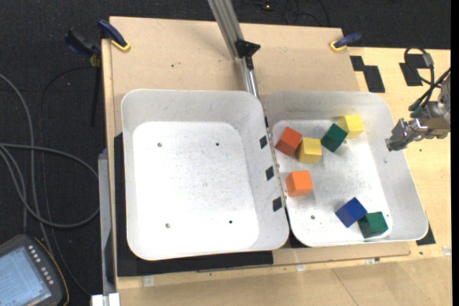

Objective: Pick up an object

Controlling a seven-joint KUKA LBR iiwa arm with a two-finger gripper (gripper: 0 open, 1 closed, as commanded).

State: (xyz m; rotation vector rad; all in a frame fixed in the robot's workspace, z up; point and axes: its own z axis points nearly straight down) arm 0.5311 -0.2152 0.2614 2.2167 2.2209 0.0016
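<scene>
At the right edge of the frame the claw point(399, 140) is hovering over the right rim of the right bin point(401, 175); I cannot tell how it is set, and nothing is showing in it. The blocks are lying in that bin: 2 orange blocks point(288, 140), 2 yellow blocks point(311, 150), 2 green blocks point(334, 137) and 1 blue block point(351, 212), 7 in all. The left bin point(136, 154) is sitting beside it on the counter point(301, 54). Each block is looking small, light, stiff and smooth-sided, likely best taken across 2 flat opposite faces. The lower orange one is sitting apart from the others, leaving room around it.
</scene>
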